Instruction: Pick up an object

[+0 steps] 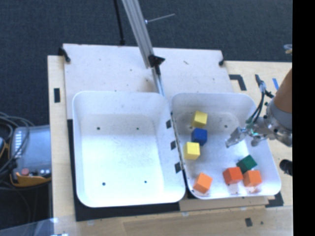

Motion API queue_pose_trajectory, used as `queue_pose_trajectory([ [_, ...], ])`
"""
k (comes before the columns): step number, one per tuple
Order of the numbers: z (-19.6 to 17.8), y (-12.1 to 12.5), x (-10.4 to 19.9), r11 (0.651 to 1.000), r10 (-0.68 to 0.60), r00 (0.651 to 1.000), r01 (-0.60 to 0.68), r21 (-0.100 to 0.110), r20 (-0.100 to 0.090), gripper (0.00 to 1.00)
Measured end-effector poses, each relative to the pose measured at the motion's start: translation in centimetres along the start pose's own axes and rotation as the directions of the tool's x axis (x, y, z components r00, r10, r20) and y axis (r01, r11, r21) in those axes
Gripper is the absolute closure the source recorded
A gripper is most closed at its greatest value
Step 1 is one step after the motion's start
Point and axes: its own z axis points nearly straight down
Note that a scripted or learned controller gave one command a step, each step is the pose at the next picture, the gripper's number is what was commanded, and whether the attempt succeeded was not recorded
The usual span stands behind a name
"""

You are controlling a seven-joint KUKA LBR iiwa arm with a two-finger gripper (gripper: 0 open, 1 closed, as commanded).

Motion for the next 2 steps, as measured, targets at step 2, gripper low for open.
queue_pose_trajectory([
  [2, 10.6, 0.6, -0.1, 1.000, 0.002, 1.000, -0.002, 0.000, 0.002, 0.00],
])
